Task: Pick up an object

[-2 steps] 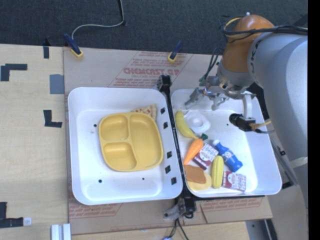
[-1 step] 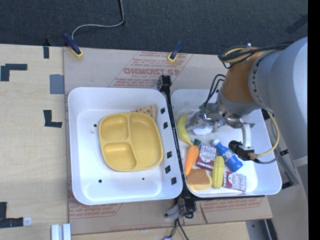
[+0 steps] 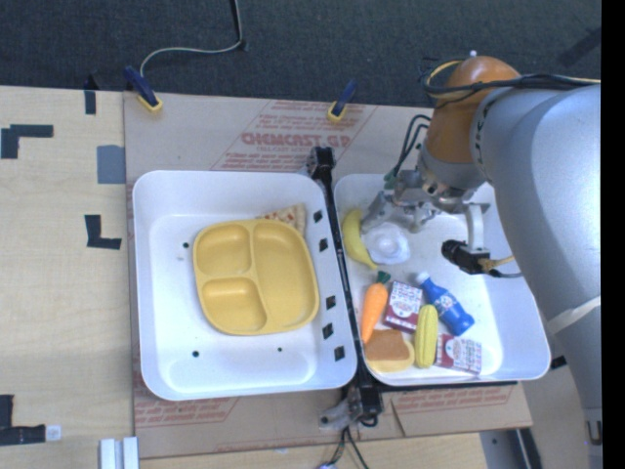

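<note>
The grey arm (image 3: 547, 193) is looming closest, sweeping in from the right and covering the right bin's (image 3: 508, 360) far right corner. Its orange band (image 3: 459, 125) is hanging over the bin's far edge, and the gripper (image 3: 395, 225) is reaching down at the far left of that bin, over a clear cup (image 3: 389, 247). I cannot tell whether the jaws are wide or narrow, or whether they are gripping anything.

Room is getting tight there: a banana (image 3: 354, 239) is lying just left of the cup, against the wall dividing the bins. At the near end the toys are crowding together, a carrot (image 3: 373, 309), a red-and-white packet (image 3: 402, 306), a blue bottle (image 3: 444, 306), a corn cob (image 3: 427, 335), a bun (image 3: 390, 351) and a second packet (image 3: 459, 353). The bin's right middle is lying bare and white.

The left bin (image 3: 161, 262) is holding a yellow divided tray (image 3: 256, 276), with a pale cracker-like piece (image 3: 285, 215) peeking out from behind its far edge; open white floor is running around it, widest along the near side.

Both bins are sitting on brown cardboard (image 3: 195, 135) over a pale bench (image 3: 59, 291), with yellow clamps (image 3: 145, 90) pinning the far edge and dark carpet (image 3: 293, 18) beyond.
</note>
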Tool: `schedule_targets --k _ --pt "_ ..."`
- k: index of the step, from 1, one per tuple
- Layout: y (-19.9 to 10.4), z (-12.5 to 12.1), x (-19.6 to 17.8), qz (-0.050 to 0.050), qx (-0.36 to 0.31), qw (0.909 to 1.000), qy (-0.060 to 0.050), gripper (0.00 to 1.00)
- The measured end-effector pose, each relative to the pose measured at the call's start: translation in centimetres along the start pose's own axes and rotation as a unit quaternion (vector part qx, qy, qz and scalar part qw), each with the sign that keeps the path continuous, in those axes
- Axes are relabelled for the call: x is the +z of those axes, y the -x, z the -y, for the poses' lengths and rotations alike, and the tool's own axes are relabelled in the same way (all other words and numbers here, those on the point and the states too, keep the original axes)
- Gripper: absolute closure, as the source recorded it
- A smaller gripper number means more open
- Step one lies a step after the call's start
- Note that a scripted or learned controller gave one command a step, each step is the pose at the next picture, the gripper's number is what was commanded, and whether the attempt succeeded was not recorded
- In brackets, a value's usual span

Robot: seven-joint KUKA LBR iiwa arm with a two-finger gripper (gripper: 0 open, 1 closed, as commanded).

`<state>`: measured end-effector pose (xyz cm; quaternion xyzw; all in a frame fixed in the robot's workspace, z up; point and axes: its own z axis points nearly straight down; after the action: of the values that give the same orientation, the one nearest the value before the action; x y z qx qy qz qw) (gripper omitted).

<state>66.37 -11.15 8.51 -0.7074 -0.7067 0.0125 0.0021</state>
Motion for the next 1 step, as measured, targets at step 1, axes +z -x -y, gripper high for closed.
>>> schedule_targets --k 1 --pt "4.52 -0.50 -0.06 -0.005 -0.001 0.9999 0.011 0.00"
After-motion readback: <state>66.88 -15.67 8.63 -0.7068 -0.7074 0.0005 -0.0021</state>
